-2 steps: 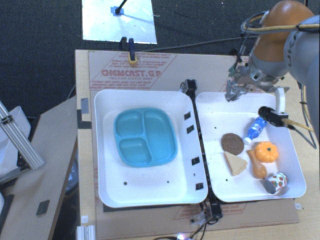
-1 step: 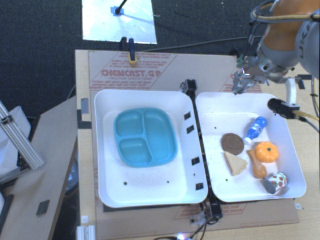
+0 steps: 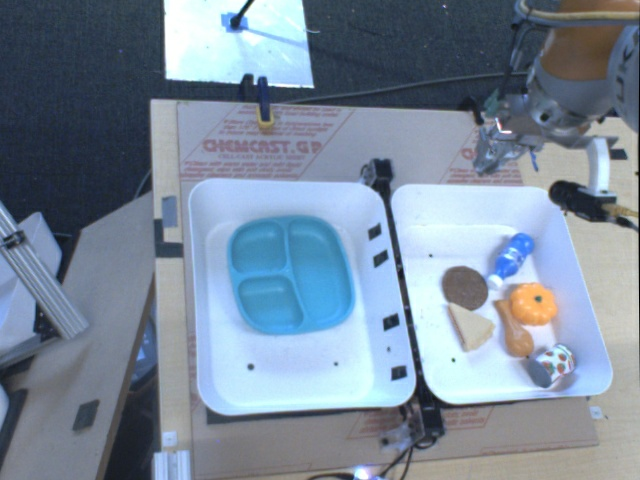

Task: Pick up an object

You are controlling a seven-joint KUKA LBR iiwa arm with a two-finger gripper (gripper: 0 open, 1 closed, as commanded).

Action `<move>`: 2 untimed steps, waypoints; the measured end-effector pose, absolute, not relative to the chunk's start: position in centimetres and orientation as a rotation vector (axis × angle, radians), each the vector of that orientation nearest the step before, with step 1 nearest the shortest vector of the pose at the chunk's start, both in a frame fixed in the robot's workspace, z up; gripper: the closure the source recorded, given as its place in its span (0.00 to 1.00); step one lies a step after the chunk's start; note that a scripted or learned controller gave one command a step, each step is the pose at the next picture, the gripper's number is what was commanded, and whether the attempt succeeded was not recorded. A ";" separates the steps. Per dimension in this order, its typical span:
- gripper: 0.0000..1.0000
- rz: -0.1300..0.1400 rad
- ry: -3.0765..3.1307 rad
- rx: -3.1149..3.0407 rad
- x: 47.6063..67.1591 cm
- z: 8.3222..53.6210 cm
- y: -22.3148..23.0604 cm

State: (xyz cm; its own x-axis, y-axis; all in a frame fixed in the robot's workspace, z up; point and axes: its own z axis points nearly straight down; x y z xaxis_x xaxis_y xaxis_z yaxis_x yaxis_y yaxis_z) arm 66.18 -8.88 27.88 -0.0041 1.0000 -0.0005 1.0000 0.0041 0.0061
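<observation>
Above the right bin's (image 3: 590,308) one-o'clock corner hangs the pincer (image 3: 492,158), its opening impossible to judge. Bottle (image 3: 512,256), cookie (image 3: 465,287) and pumpkin (image 3: 533,304) crowd together at four o'clock; a descent could nudge neighbours and miss.

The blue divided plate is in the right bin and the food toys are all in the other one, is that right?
Not quite. The camera view shows the plate in the left bin. The toys, among them the pumpkin, the bottle and the brown disc, are indeed all in the other one, the right bin.
</observation>
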 end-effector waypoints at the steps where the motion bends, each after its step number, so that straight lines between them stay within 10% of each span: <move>1: 1.00 0.000 2.231 2.213 64.1 26.2 -3.8; 2: 1.00 0.001 2.231 2.213 62.4 26.2 0.6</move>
State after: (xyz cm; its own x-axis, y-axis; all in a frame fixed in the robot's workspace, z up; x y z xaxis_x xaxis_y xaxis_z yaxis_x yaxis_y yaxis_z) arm 62.44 0.62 26.16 -0.0079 1.0000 0.0010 1.0000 0.0079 -0.0002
